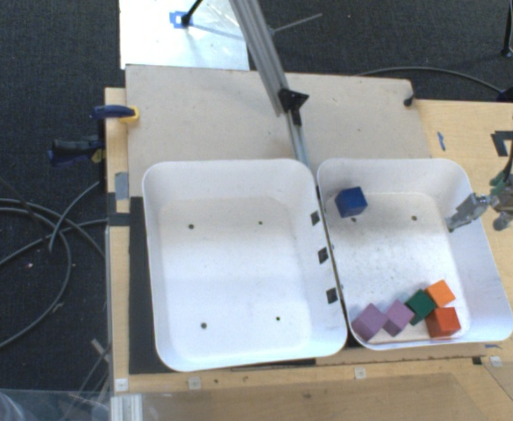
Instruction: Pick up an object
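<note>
The right bin [475, 235] holds several small cubes. A blue cube [351, 202] sits alone near its far left corner. Along the near wall lie two purple cubes [369, 321] [397, 317], a green cube [421, 306] and two orange cubes [441, 293] [444, 322], packed close together. My gripper [477, 209] hangs over the right rim of this bin, well to the right of the blue cube and above the cluster. Nothing shows in its grasp.
The left bin [164, 235] stands beside the right one, joined by black clips [323, 254]. A grey pole [265, 55] slants down from the top to the bins' far junction. A blue clamp [111, 112] and cables lie at the left.
</note>
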`<state>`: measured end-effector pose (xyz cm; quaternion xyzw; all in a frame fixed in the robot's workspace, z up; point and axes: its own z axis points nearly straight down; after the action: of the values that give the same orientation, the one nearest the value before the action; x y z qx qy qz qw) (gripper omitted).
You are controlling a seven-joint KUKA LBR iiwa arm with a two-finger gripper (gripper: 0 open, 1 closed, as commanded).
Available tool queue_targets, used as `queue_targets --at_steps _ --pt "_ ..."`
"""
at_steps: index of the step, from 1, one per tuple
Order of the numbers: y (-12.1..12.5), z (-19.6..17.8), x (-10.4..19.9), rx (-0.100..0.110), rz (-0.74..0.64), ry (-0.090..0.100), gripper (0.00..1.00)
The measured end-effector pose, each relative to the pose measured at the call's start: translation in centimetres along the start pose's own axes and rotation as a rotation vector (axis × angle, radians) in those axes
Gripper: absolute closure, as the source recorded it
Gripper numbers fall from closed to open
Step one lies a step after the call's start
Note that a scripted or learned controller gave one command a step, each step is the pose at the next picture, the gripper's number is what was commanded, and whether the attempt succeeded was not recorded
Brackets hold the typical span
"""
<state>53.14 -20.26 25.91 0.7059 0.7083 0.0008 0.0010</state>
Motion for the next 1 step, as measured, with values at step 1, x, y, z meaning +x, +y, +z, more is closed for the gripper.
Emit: queue_targets --at_steps 1 --pt "4.77 11.32 5.36 0.006 -0.006 0.003 0.0"
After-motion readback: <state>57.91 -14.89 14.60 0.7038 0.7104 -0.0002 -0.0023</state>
